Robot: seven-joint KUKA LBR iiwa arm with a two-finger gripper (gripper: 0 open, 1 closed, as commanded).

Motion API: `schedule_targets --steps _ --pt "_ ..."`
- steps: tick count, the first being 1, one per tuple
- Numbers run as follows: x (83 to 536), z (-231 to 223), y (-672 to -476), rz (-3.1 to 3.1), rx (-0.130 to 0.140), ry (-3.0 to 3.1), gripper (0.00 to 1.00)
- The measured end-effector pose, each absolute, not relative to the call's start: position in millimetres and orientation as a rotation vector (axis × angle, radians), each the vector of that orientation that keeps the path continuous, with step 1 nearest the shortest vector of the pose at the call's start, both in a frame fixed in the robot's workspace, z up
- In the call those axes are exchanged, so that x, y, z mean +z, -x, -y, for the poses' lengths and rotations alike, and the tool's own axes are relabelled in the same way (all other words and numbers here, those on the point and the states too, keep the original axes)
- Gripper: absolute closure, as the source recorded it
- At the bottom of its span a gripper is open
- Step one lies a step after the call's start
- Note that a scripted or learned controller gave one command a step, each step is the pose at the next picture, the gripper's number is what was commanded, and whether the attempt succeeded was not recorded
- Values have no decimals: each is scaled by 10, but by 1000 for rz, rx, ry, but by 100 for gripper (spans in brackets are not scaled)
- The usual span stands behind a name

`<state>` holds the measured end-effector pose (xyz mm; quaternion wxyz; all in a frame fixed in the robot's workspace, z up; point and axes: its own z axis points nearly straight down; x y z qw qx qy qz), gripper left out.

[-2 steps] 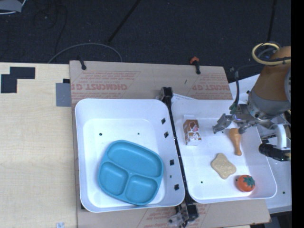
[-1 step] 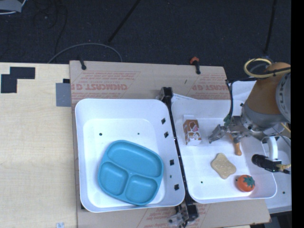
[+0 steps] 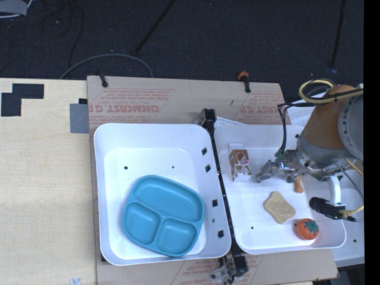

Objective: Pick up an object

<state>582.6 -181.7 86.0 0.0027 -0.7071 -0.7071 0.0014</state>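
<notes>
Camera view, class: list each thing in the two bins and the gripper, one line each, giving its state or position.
Blue tray: flat in the left bin, compartments up.
Small box: in the right bin, near the divider.
Tan bread slice: lying flat.
Tomato toy: resting near the front right corner.
Gripper: low over the right bin, beside the box, holding nothing visible.

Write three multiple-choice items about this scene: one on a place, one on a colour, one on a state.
1. Where does the divided plate lie?
A. left bin
B. right bin
C. bare bench

2. What colour is that plate?
A. red
B. blue
C. green

3. What is the state of the small carton?
A. gripped by the tool
B. free in the right bin
C. resting on the plate

Key: 1 A, it rests in the left bin; 2 B, its surface is light blue; 3 B, it sits apart from the tool in the right bin.
</notes>
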Motion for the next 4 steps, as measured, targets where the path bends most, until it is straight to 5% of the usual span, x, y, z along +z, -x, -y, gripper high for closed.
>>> schedule_targets --steps 1,4 --pt "978 1825 -5832 2216 3 2221 100" --pt "2694 1912 -5816 2226 -2 2223 100"
